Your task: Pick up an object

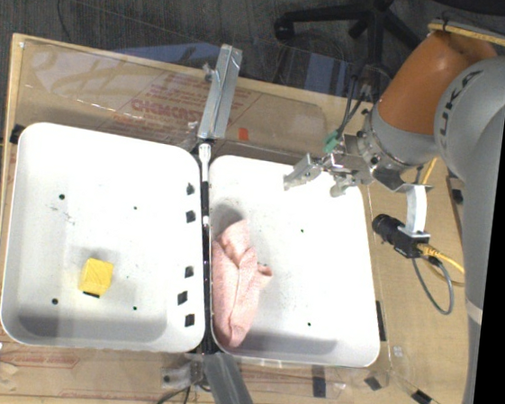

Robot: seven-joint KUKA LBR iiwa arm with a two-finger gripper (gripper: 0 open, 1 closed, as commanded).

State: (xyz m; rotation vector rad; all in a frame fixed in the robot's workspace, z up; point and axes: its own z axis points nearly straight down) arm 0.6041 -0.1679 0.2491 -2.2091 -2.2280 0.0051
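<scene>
A crumpled pink cloth (pixel 234 281) lies in the right bin (pixel 337 252), against its left wall. In the left bin (pixel 82 186), near the front, sits a small yellow block (pixel 96 277). My gripper (pixel 318 181) hangs over the back edge of the right bin, well up and to the right of the cloth. Its two fingers stand apart with nothing between them.
A metal bar (pixel 218 93) runs along the divider behind the two bins. The bins rest on a wooden board (pixel 112 81) covered with clear plastic. The grey arm with its orange band (pixel 430 72) fills the upper right.
</scene>
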